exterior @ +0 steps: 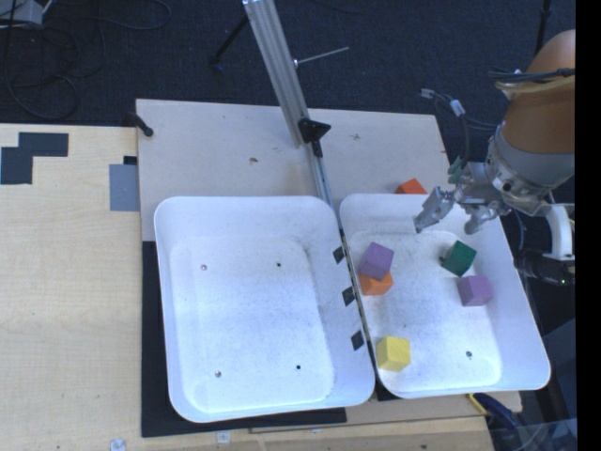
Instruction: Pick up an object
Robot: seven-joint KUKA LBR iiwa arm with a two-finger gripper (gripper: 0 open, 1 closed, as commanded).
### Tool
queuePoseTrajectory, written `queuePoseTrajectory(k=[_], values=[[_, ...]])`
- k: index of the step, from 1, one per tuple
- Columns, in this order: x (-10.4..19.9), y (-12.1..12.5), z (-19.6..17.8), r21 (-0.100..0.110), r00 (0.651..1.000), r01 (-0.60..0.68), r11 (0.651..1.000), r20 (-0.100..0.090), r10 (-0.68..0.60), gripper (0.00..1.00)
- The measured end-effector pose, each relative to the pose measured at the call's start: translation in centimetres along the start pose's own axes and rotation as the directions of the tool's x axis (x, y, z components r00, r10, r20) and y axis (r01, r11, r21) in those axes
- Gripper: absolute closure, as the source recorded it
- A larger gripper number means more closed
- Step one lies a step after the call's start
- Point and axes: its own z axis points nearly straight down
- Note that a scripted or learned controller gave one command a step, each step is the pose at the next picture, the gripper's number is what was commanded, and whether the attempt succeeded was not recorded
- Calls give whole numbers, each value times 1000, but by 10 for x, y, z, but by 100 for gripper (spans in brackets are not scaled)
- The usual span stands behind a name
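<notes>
My gripper (457, 214) hangs open over the back of the right bin (488, 374), its two fingers spread with nothing between them. Just below and to its right lies a green cube (459, 257). A small purple block (474, 289) lies near the bin's right side. Near the bin's left wall a larger purple cube (377, 259) rests against an orange piece (377, 284). A yellow cube (393, 352) sits toward the front left of that bin.
Another orange block (410, 188) lies on the bench just behind the right bin. The left bin (249, 308) stands beside it, with black clips along the shared edge. A slanted aluminium bar (282, 73) rises behind the bins.
</notes>
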Motion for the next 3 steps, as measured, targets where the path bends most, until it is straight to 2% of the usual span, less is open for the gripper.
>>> queuePoseTrajectory(k=[1, 2, 3], values=[[71, -52, 83, 11, 1000, 7, 1000, -4, -7, 0], [14, -13, 177, -2, 1000, 1, 1000, -2, -1, 0], [14, -14, 167, -1, 1000, -2, 1000, -1, 2, 100]])
